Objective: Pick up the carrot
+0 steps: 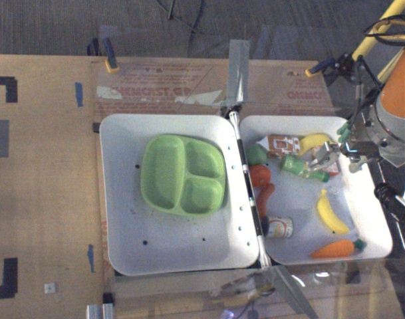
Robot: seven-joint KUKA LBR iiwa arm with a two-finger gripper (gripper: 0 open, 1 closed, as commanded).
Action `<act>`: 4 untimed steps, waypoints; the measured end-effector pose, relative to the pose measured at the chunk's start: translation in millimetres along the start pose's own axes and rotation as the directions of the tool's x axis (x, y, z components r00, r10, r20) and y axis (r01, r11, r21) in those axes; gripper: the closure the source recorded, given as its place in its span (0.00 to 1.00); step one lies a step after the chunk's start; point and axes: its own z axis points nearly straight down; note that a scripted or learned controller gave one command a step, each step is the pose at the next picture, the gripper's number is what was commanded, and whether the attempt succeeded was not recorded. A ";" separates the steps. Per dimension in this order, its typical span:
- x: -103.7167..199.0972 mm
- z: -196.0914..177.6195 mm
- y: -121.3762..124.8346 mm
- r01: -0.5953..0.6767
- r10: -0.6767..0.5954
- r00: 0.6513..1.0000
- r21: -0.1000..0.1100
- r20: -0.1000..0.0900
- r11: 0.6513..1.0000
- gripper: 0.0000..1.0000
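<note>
The carrot (334, 248), orange with a green top, lies in the near right corner of the right bin (372, 198), its green end pointing right. My gripper (324, 155) hangs over the far part of that bin, just above a green bottle (296, 165) and beside a yellow banana (315, 140). It is well away from the carrot, which lies toward the near edge with nothing touching it. The grey wrist with its orange band comes in from the right edge.
A second banana (331, 214) lies between the gripper and the carrot. A small can (279, 228), a red toy (260, 178), a green piece (257, 154) and a brown packet (282, 143) crowd the bin's left side. A green divided plate (183, 175) sits in the left bin (116, 198).
</note>
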 end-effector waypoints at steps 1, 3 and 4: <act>13.3 193.3 -31.1 0.092 -0.092 0.996 -0.010 0.001 0.996 0.00; -44.4 157.8 -34.7 0.310 -0.310 0.951 -0.001 0.000 0.951 0.00; -70.9 108.0 -33.9 0.539 -0.539 0.843 -0.004 0.005 0.843 0.00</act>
